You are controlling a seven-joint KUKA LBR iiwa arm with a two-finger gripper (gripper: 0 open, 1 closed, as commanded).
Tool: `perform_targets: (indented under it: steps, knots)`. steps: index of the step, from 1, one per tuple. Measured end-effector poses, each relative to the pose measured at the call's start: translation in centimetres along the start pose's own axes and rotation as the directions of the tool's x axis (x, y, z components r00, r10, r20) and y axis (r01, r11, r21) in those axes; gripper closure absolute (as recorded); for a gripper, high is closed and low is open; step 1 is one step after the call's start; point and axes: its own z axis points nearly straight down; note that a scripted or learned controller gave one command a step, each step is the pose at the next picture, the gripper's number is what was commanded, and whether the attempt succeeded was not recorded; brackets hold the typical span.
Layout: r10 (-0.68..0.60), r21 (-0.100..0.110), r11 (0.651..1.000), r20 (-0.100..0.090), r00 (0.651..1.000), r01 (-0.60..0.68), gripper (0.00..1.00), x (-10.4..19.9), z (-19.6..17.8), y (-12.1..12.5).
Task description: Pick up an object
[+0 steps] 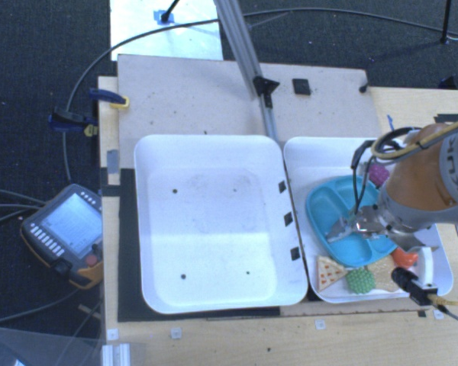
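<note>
The gripper (343, 227) is hovering low over the blue divided tray (328, 208) in the right bin (298, 158) — nothing visibly between its fingers, whose state I cannot tell — so the pick is looking not yet done, with lifting remaining.

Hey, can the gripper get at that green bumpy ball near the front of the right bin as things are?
Probably yes. The green ball lies uncovered at the right bin's front edge, beside the cracker-like triangle, with nothing on top. The gripper sits close by over the blue tray.
</note>
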Motion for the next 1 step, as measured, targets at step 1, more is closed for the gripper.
perform_targets:
  steps: [1]
  knots:
    - [-0.002,-0.008,1.000,0.004,1.000,0.002,1.00,-0.11,-1.36,0.21]
